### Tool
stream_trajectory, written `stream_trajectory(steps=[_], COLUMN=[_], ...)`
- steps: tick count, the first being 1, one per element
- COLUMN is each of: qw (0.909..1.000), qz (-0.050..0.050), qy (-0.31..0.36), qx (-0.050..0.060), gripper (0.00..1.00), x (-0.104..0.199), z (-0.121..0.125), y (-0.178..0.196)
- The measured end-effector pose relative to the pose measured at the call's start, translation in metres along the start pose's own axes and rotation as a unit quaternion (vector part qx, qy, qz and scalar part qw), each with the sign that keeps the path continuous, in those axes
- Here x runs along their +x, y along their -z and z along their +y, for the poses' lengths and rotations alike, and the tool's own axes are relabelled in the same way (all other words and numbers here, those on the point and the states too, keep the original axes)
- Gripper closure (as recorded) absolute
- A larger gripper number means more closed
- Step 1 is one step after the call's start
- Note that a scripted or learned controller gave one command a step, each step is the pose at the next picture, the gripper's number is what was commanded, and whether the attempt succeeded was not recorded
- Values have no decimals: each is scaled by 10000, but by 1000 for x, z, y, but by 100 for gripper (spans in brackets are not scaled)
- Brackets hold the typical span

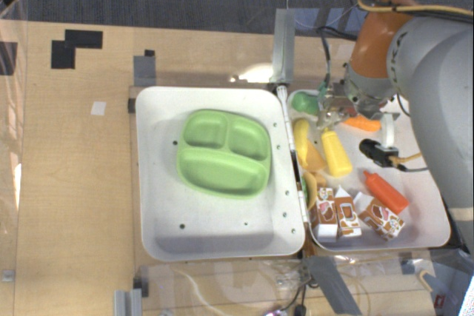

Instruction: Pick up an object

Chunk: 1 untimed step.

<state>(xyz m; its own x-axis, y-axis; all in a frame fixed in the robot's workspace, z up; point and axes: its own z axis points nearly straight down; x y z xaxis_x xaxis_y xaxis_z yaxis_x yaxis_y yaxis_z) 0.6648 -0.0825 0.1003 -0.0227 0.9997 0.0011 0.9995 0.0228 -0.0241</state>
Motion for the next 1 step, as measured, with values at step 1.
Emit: stream_trajectory(steps=[1], qw=[9970], qz=[7], qy=[-762], qx=[-142], gripper=[100], x=[97], z=[-20], y=[106])
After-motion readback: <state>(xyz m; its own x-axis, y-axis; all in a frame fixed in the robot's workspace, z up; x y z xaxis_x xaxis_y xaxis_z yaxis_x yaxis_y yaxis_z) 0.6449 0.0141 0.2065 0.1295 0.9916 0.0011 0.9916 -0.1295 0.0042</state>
